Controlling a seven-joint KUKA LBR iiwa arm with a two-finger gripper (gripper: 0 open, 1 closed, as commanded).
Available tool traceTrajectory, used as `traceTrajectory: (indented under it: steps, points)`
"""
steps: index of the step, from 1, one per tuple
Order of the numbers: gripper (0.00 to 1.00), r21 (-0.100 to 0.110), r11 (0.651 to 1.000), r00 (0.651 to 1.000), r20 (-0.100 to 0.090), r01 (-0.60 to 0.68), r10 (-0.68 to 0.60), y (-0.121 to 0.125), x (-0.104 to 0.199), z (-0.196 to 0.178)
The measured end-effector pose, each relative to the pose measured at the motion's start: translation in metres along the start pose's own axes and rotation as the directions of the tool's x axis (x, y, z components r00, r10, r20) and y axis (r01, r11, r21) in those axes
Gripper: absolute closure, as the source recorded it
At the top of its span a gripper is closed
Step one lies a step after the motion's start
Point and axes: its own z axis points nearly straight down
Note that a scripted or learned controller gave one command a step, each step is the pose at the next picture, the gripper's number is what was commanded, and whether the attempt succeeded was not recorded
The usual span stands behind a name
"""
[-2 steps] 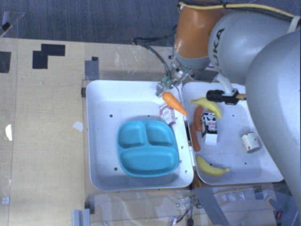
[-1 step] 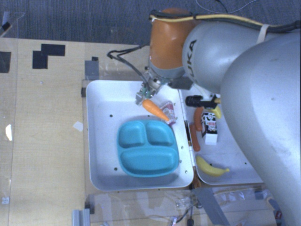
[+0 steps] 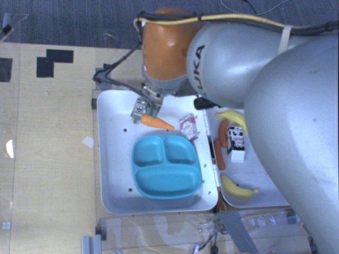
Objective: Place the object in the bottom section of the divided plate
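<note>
Arm [image 3: 254, 89] fills right and top of frame. Left bin [image 3: 114, 157] holds blue divided plate [image 3: 167, 167] at centre, all sections bare. Carrot [image 3: 155, 122] lies just above the plate's top edge, in the bin. Gripper [image 3: 145, 109] at the carrot's left end, touching or just over it; can't tell finger spread or grip. Right bin [image 3: 265, 197]: two bananas [image 3: 238, 187], small carton [image 3: 235, 141].

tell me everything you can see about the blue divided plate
The blue divided plate is a rounded, plastic-looking tray with three sections: two small ones along its top edge and one wide one at the bottom. All three look bare. It lies flat in the left white bin, toward the bin's lower middle. The carrot lies just above its top rim, and a red packet sits by its upper right corner.
</note>
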Motion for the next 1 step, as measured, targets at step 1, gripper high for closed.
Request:
traceTrajectory:
  steps: [1]
  points:
    - [1.00, -0.008, 1.000, 1.000, 0.007, 0.000, 0.001, 0.0018, -0.0017, -0.0131]
